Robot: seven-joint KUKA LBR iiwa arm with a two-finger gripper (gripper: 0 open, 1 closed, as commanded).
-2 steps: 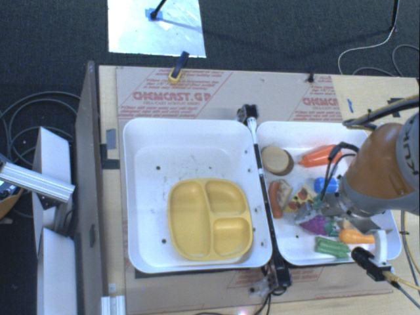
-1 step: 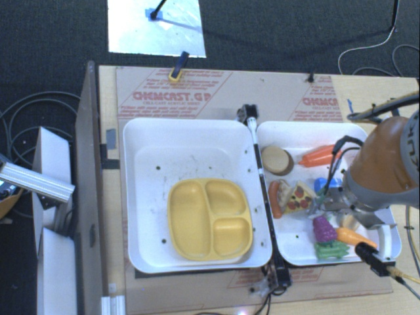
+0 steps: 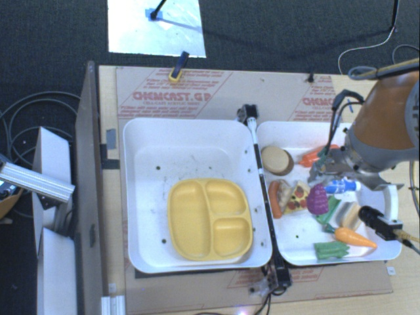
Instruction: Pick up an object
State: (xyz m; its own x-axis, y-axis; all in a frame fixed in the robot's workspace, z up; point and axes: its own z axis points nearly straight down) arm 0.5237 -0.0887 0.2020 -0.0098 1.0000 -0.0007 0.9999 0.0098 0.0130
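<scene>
The right bin (image 3: 289, 135) holds several toy foods. A brown round bun (image 3: 277, 160) lies at its left, with a pizza slice (image 3: 293, 196) and a purple eggplant-like piece (image 3: 318, 200) below it. An orange piece (image 3: 313, 155) sits near the back. A white and blue bottle (image 3: 342, 187), an orange carrot (image 3: 355, 237) and a green piece (image 3: 331, 249) lie toward the front right. My gripper (image 3: 323, 170) hangs low over the middle of this bin, just above the purple piece and beside the bottle. The arm's body hides its tips.
The left bin (image 3: 151, 143) holds a yellow divided tray (image 3: 210, 218). A black divider rail (image 3: 260, 176) runs between the bins. The grey and orange arm (image 3: 387, 123) covers the right bin's back right corner. Cables lie at the far left of the bench.
</scene>
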